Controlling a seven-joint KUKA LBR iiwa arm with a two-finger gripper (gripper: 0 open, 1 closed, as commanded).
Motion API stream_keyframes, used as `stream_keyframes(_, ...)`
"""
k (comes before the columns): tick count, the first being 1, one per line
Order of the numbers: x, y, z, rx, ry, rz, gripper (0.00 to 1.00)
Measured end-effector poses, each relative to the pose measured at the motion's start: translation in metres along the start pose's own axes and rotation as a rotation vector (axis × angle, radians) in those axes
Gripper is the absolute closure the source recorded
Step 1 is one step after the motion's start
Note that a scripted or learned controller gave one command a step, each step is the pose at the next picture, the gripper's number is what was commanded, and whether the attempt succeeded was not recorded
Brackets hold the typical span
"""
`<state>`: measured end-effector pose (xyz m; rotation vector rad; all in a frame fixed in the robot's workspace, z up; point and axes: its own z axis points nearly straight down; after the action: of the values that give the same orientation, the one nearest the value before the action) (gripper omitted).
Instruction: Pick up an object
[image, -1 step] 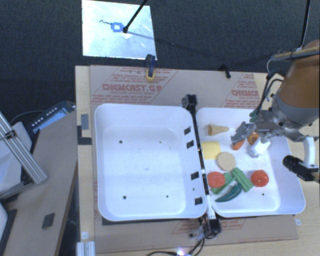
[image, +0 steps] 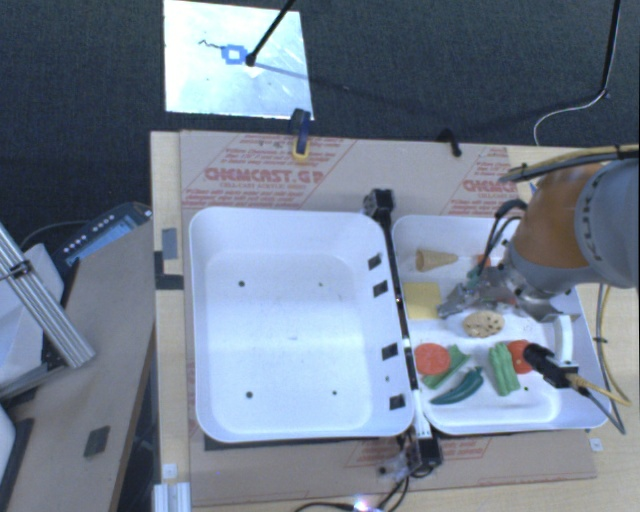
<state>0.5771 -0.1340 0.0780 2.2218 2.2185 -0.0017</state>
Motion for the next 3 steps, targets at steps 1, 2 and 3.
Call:
stream_keyframes(1,0.002,0.002,-0.018,-0.004,0.001,-0.003,1.00)
stream_keyframes(2,0.073,0.058,-0.114,-0.014,0.003,-0.014,1.00)
stream_keyframes(3,0.126,0.094,-0.131,-0.007,0.004,-0.012,1.00)
